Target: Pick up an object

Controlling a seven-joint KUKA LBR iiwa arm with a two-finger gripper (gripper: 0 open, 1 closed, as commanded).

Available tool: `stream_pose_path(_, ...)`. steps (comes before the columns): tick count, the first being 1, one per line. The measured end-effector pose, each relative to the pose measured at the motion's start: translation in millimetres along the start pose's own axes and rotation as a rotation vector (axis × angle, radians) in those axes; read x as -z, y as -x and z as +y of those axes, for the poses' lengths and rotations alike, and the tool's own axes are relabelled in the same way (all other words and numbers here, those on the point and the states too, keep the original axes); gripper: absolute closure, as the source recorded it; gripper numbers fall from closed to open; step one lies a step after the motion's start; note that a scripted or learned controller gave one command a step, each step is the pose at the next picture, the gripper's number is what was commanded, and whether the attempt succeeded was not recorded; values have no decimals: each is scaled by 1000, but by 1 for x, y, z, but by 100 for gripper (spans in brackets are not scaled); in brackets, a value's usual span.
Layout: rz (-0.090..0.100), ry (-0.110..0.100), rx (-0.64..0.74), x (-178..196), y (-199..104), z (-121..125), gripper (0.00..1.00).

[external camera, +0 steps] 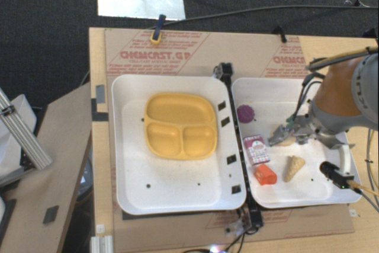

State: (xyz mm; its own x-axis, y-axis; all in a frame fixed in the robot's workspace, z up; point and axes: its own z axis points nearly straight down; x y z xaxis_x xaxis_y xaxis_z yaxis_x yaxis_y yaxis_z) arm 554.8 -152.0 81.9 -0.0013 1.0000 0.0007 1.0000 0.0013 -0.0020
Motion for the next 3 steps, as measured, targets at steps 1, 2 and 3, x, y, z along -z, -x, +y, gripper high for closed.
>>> stream_pose_path(1, -1, 5, 1, 13, 0, 1, 100)
stream_pose_path(2, -3, 8, 3, 70, 4, 13, 100)
stream_pose_path(3, -3, 11, 3, 135, 5, 13, 100)
